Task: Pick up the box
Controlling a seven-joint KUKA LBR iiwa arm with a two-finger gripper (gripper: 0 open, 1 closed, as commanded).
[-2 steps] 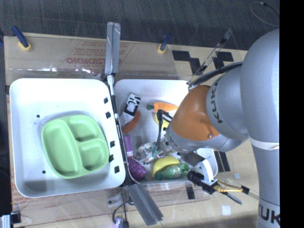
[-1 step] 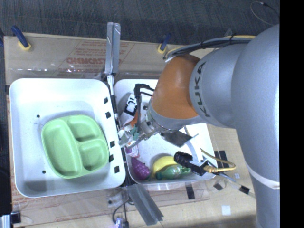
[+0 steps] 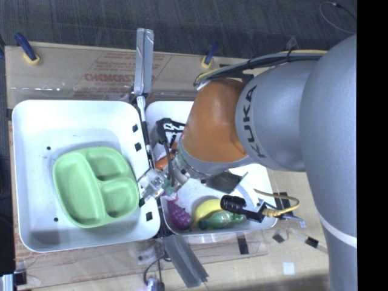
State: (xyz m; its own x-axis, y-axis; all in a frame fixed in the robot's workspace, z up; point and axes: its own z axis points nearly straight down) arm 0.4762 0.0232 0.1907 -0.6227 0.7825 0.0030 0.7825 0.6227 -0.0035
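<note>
My gripper [image 3: 156, 185] is low at the left wall of the right bin [image 3: 165, 110], right beside the divider between the two bins. The grey and orange arm hides most of that bin. A dark thing with white marks [image 3: 169, 128] peeks out at the bin's back left, just behind the arm; I cannot tell whether it is the box. No object can be seen in the gripper.
A green divided plate [image 3: 97, 185] lies in the left bin [image 3: 36, 132]. In the right bin's front sit a purple grape bunch [image 3: 179, 216], a yellow fruit [image 3: 206, 209] and a green item [image 3: 216, 221]. A small orange thing [image 3: 160, 161] shows by the wrist.
</note>
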